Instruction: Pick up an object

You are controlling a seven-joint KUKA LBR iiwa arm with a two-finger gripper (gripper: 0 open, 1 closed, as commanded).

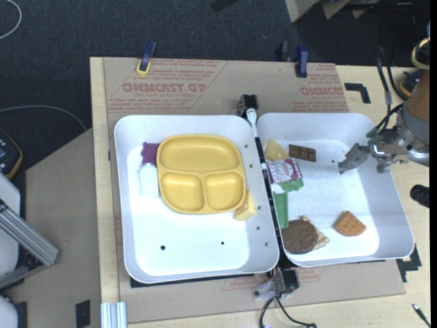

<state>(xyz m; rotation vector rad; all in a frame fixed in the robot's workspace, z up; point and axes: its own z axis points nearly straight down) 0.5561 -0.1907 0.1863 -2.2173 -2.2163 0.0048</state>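
My gripper (366, 162) hangs over the right side of the right bin (382, 203), open, with nothing between its fingers. Lying in this bin are a brown chocolate bar (302, 153) to the gripper's left, a yellow wedge (274, 149), a pink and green packet (285, 176), a round brown patty (300, 236) and an orange cracker (349, 224) below the gripper. The left bin (198, 258) holds a yellow divided plate (201, 173), a purple item (149, 152), a white item (148, 181) and a small yellow piece (246, 209).
Both bins rest on a cardboard-covered bench (205, 84) held by clamps (144, 60) at the back. A black bracket (248, 104) sits between the bins at the rear. Cables (287, 313) trail off the front edge.
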